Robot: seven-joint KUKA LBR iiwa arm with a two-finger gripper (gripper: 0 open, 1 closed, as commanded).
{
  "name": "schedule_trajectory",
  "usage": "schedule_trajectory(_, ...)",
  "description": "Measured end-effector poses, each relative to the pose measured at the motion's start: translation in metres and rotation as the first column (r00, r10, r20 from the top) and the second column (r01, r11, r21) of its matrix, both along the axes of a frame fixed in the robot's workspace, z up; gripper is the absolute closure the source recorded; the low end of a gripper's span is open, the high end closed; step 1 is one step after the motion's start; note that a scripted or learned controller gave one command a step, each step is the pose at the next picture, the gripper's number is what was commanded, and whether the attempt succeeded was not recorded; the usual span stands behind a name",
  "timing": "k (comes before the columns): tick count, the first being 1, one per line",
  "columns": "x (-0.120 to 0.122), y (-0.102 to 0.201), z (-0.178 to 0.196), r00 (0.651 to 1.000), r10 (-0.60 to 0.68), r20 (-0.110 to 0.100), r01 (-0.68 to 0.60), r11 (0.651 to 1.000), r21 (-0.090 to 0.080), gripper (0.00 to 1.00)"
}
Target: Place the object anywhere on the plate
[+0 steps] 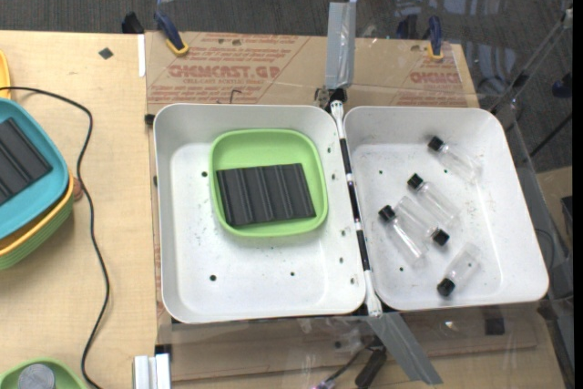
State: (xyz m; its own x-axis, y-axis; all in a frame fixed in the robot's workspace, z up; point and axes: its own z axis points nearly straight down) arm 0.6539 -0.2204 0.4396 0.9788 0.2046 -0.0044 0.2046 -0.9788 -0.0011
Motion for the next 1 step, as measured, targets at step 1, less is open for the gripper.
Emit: schedule_trajectory(1, 0.001, 0.0002, 0.0005, 1.0, 0.001, 0.0, -0.001, 1.0, 0.0, 0.0)
